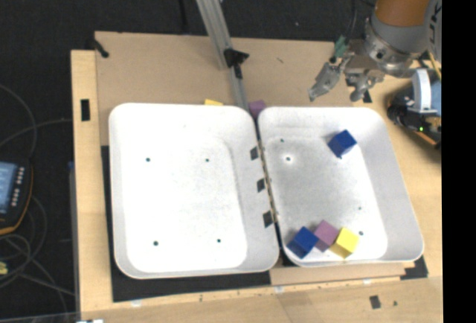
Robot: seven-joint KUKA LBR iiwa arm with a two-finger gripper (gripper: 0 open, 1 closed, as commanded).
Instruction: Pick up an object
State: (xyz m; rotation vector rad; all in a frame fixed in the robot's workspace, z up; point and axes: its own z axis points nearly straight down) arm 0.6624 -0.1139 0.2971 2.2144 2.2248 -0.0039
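In the right bin [387, 187], a blue cube [342, 143] lies near the back. Three more cubes cluster at the front edge: blue [303, 241], purple [326, 234] and yellow [346, 242]. My gripper [340, 95] hangs above the bench just behind the right bin's back rim, up and slightly left of the lone blue cube. Its two fingers are spread apart and open, with nothing between them.
The left bin [178, 187] sits beside the right one. A slanted metal pole [212, 9] comes down to the gap between the bins at the back. A small yellow piece [213, 102] and a purple piece [256, 107] lie behind the rims. Black equipment [416, 117] sits at the right.
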